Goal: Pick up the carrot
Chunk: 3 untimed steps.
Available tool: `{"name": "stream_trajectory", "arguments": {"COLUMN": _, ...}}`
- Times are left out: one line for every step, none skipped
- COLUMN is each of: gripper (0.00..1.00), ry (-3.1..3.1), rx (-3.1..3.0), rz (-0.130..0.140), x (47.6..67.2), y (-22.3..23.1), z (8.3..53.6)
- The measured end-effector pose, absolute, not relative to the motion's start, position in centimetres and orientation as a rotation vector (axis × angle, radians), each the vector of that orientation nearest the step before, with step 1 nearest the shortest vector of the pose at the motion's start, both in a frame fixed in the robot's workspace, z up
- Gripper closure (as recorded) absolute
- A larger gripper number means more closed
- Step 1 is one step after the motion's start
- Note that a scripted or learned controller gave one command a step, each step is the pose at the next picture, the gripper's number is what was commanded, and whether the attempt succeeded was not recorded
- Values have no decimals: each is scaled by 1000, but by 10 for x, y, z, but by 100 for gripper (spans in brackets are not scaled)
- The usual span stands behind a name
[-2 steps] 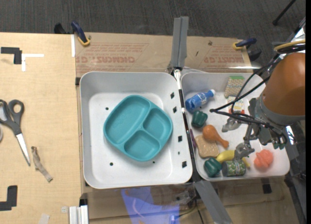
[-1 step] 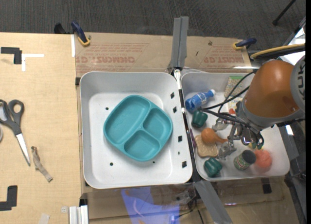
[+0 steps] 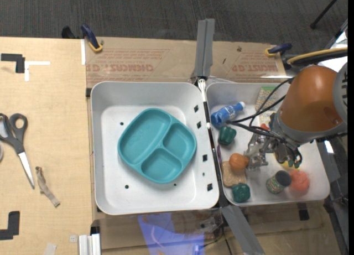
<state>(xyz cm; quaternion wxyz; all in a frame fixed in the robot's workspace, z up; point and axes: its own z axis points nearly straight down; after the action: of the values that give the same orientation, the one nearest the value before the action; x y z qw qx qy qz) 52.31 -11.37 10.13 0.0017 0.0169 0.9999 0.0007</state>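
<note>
In the right bin (image 3: 315,196), an orange rounded piece that I take for the carrot (image 3: 238,162) lies near the left wall, its lower end against a tan slice (image 3: 228,177). My gripper (image 3: 256,155) hangs low in the bin just to the right of this orange piece, close to it or touching it. The frame does not show anything held. The grey arm with its orange band (image 3: 310,102) reaches in from the right and hides the middle of the bin.
Around the gripper lie a blue bottle (image 3: 226,113), two dark green pieces (image 3: 227,135) (image 3: 240,193), a small can (image 3: 278,182), a yellow item (image 3: 289,163) and a peach ball (image 3: 299,182). The left bin (image 3: 102,138) holds a teal divided plate (image 3: 157,146). Scissors (image 3: 17,143) lie on the bench.
</note>
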Motion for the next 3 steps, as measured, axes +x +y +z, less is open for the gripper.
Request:
{"name": "stream_trajectory", "arguments": {"gripper": 100, "ry": 3134, "rx": -149, "rz": 0, "x": 521, "y": -172, "z": 151}}
{"name": "stream_trajectory", "arguments": {"gripper": 100, "ry": 3118, "rx": -347, "rz": 0, "x": 517, "y": -190, "z": 344}}
{"name": "stream_trajectory", "arguments": {"gripper": 100, "ry": 3080, "rx": -607, "rz": 1, "x": 493, "y": -214, "z": 221}}
